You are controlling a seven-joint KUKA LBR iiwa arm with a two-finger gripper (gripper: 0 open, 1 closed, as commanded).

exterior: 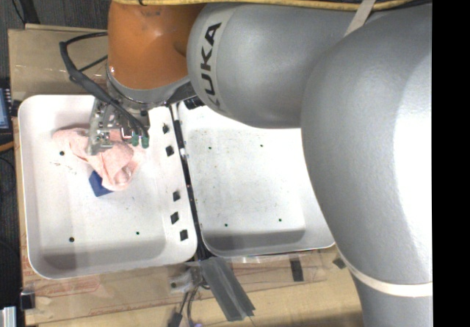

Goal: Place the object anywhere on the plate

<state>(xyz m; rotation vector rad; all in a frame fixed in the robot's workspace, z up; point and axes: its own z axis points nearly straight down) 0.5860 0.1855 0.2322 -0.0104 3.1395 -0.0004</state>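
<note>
The arm reached in from the right of the frame, its orange band at upper left, directly above the left bin. The gripper sat low over a crumpled pink cloth in the upper left part of that bin; a small blue thing showed at the cloth's lower edge, touching it. Whether the jaws were apart or together — could not tell, the metal parts merged with the folds. No plate could be made out in either bin. The right bin lay just beside, across the centre divider.

Judged risks: the cloth was limp and bunched, so a pinch might catch only a loose fold and slip free on lifting — or drag the blue thing along with it. With the plate's place unknown, any release could land off target.
</note>
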